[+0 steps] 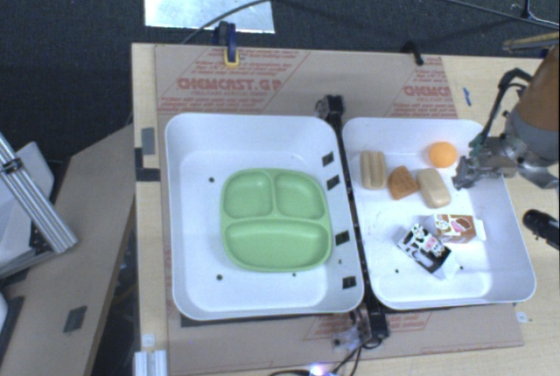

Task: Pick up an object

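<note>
Two white bins sit on the bench, and in the right bin (pixel 503 278) the gripper (pixel 462 176), its grip state impossible to tell, hovers beside the orange ball (pixel 442 155) with nothing lifted yet.

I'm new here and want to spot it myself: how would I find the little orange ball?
Look at the right-hand white bin, the one without the green divided plate. Near its far edge, a row of tan and brown bread-like pieces lies across the middle. The orange ball sits just beyond that row's right end; it is round and bright orange, unlike its neighbours.
</note>
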Controlling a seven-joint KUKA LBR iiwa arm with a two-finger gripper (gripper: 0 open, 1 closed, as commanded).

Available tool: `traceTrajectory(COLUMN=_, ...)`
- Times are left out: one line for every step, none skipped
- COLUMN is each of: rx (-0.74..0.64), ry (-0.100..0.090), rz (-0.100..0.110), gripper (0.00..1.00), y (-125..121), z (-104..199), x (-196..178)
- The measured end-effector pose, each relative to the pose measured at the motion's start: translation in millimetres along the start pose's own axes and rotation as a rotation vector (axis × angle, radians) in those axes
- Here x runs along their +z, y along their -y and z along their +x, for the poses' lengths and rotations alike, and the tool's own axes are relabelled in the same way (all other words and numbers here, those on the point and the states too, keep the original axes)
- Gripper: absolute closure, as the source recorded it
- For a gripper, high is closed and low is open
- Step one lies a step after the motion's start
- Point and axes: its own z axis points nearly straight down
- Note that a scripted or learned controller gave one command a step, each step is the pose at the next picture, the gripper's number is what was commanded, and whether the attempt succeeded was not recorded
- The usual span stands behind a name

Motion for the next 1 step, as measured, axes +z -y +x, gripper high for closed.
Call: traceTrajectory(rx=0.000, ry=-0.001, rz=0.001, gripper=1.00, y=-1.8, z=-0.3, x=-32.9)
